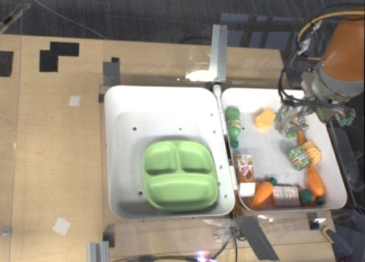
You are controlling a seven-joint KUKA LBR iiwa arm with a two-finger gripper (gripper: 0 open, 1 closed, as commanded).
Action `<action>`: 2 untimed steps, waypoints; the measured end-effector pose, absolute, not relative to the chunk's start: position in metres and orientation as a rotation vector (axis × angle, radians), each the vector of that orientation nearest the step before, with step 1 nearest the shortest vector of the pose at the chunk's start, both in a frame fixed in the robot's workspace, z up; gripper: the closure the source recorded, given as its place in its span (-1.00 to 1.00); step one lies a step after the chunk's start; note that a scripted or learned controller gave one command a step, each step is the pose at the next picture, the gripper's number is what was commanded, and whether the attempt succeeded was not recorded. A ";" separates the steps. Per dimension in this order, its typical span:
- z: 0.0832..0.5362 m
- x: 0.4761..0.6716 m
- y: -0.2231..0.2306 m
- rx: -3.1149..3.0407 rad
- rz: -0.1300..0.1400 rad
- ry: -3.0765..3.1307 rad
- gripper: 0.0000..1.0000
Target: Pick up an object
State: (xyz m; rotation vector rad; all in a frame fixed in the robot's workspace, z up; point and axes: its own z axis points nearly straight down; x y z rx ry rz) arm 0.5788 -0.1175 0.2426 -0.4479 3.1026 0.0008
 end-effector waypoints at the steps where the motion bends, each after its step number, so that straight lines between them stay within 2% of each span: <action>1: 0.258 0.582 -0.117 -0.450 -0.005 3.088 1.00; 2: 0.271 0.585 -0.116 -0.453 -0.008 3.077 1.00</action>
